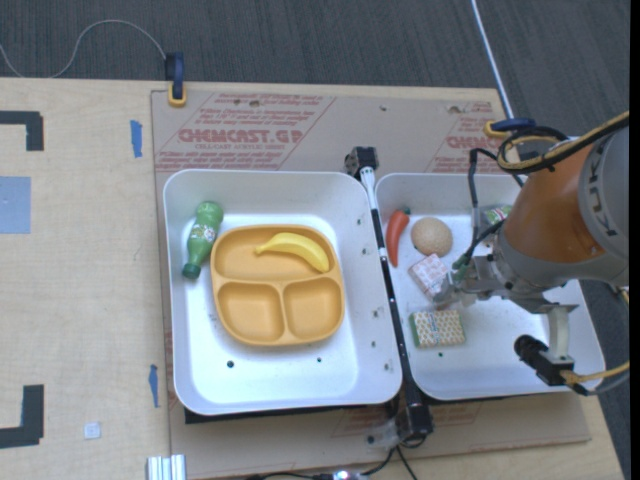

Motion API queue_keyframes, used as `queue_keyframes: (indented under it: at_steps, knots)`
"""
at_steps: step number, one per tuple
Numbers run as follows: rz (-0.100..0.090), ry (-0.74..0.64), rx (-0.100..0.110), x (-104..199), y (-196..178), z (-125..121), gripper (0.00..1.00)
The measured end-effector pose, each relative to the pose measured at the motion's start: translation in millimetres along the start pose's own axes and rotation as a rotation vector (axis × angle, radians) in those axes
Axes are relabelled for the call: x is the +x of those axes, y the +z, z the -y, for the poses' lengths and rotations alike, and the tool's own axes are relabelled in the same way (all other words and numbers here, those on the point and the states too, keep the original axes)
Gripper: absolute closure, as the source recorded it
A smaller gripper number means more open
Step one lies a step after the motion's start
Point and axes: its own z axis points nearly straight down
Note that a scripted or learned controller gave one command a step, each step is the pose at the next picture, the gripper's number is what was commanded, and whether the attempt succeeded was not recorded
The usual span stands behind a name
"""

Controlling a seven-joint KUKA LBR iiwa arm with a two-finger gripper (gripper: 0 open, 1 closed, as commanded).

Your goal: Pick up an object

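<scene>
While the grey arm (570, 218) with its orange band reaches in from three o'clock, its claw (462, 273) hangs low over the right bin (500, 368), just at the three o'clock side of a small pink-and-white patterned block (430, 271). Whether the claw is spread or pressed together cannot be told from this slanted look down, since the wrist hides most of it, and nothing can be seen pinched in it.

Several things lie in that right bin. At twelve o'clock from the block sits a round tan ball (431, 235), and at nine o'clock from the ball, along the bin's wall, lies an orange-red carrot (398, 234) with a green top. At six o'clock from the block, near it, lies a flat tan cracker-like square (439, 328). A small green-and-white item (494, 215) peeks out beside the arm at the bin's twelve o'clock side; too much of it is hidden to name it.

The left bin (270, 378) holds an orange divided plate (277, 285), with a yellow banana (294, 249) lying in its long twelve o'clock compartment. A green bottle (201, 236) lies just beside the plate at its ten o'clock side.

Both bins rest on a brown board (300, 133) with red lettering, atop the pale wooden surface (75, 268).
</scene>
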Motion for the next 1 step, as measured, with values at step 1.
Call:
queue_keyframes:
  at_steps: [1]
  knots:
    - [-0.004,-0.003,0.022,56.8,-96.8,35.6,1.0]
